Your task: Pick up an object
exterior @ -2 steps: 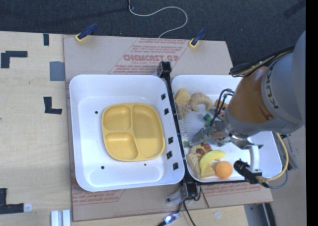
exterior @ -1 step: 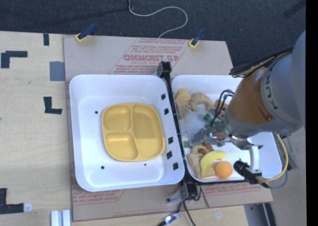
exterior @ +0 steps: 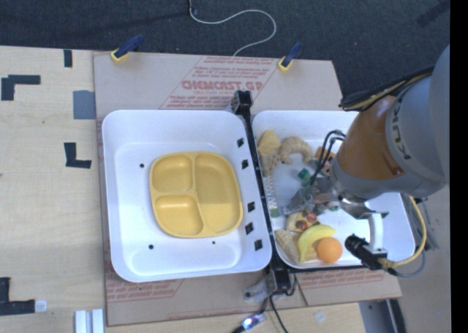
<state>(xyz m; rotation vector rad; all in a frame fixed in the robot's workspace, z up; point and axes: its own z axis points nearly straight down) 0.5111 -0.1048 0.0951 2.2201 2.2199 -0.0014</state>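
Banana (exterior: 310,236) — light, slick, curved — I'm hovering close, aiming mid-body; whether my fingers (exterior: 313,191) are released, I cannot tell.

The grey arm (exterior: 409,134), orange band above its wrist, reaches in from the right, gripper (exterior: 311,196) pointed down.

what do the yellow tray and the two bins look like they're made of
Tray: likely molded plastic, matte yellow, with soft rounded dividers forming three compartments. Bins: probably thin formed plastic, glossy white, with rounded corners and a light sheen on the rims. Neither can be confirmed by look alone.
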